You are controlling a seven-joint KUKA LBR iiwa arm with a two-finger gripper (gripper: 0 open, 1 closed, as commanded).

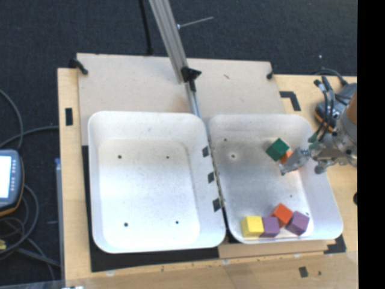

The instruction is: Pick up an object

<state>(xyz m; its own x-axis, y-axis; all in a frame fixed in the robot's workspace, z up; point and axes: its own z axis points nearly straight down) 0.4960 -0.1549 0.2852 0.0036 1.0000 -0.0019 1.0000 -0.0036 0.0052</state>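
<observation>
A slanted aluminium rail (171, 35) runs from the top of the frame down to the middle, ending at a black clamp (190, 74). Under the bins lies a pale wooden board (144, 80) on dark carpet (54, 23). At the left edge is a handheld screen device (9, 179) with yellow trim, and black cables (18, 245) near it.

A light wooden bench (72, 179) stands on dark carpet (60, 17), with a paler board (138, 80) laid over its far half. An aluminium rail (168, 29) slants up from the board's middle. At the left edge — a yellow-cased screen device (9, 179) and black cables (24, 239).
</observation>
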